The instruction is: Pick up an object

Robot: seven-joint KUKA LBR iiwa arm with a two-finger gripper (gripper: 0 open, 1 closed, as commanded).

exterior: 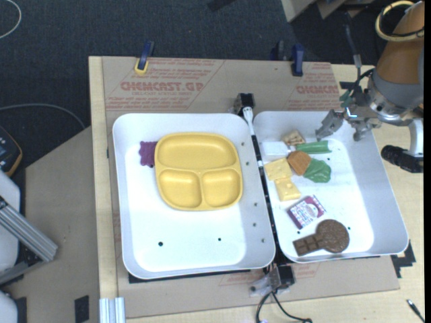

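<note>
My gripper (pixel 345 127) hangs over the far part of the right bin (pixel 377 180), its fingers (pixel 328 126) spread open with nothing between them. Just left of it lie a tan cracker (pixel 293 138), a green bean pod (pixel 311 148), an orange piece (pixel 298 161) and a green leafy piece (pixel 318 172). Two yellow cheese slices (pixel 279 170) lie near the bin's left wall. Nearer the front are a purple packet (pixel 306 212), a round brown cookie (pixel 333 235) and a chocolate bar (pixel 304 245).
The left bin (pixel 135 234) holds a yellow divided plate (pixel 199 169) with a purple object (pixel 146 153) at its left edge. Blue and yellow clamps sit on the board's far edge. The arm's orange band (pixel 401 52) rises at the upper right.
</note>
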